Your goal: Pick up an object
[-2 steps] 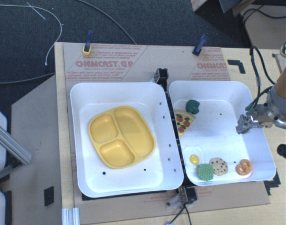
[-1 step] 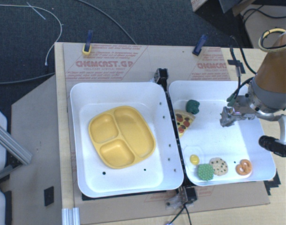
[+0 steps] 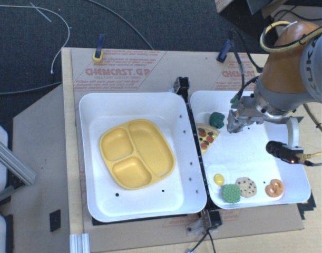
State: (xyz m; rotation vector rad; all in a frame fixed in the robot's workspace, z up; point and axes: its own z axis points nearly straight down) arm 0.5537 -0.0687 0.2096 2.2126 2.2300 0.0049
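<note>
hand [image 3: 233, 126] above right bin's [image 3: 287, 199] bare middle

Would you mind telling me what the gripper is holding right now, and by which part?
Nothing shows between the gripper's fingers; it hangs above the right bin.

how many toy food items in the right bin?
6. Dark green piece and pizza slice near the bin's left wall; fried egg, green round piece, cookie and pretzel along the front. The arm may hide more.
</note>
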